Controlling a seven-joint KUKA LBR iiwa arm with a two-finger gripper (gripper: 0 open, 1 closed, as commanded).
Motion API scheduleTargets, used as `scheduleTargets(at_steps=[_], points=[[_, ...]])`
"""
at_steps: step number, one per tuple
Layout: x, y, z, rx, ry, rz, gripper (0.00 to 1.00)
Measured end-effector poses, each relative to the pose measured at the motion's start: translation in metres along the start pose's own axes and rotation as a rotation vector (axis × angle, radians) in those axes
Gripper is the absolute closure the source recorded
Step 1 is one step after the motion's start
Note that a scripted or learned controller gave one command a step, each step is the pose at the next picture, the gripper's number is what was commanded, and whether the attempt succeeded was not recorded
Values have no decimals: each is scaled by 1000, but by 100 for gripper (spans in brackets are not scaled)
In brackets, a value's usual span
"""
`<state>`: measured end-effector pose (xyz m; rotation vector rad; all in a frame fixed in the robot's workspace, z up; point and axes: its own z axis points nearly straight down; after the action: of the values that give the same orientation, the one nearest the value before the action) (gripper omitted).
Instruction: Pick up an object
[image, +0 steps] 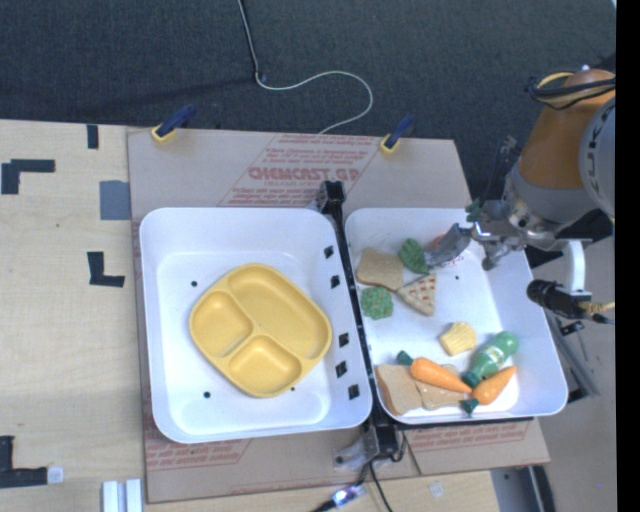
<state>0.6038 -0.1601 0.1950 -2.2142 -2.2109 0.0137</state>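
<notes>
Your gripper (447, 246) hangs low over the upper part of the right bin (525, 300), reaching in from the right edge on the grey arm (560, 160) with its orange band. You cannot tell from this angle how far it is open, and nothing is visibly in its grasp. Just beside its tip sits a green broccoli piece (414, 254), with a toast slice (380, 268) to that piece's left. Below them lie a pizza wedge (421, 293) and a second green floret (377, 302). Nearer the front of the bin you see a yellow cheese block (458, 338), a green bottle (492, 355), two carrots (440, 374) and a bread slice (400, 388). The left bin (170, 250) holds a yellow divided plate (260, 328). Both bins rest on cardboard on your desk (60, 330).
</notes>
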Motion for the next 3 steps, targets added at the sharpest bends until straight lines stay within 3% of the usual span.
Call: scheduleTargets(at_steps=[1,3], points=[[0,3,-8,-14,-2,-3,0],[10,-3,95,-9,-2,-4,0]])
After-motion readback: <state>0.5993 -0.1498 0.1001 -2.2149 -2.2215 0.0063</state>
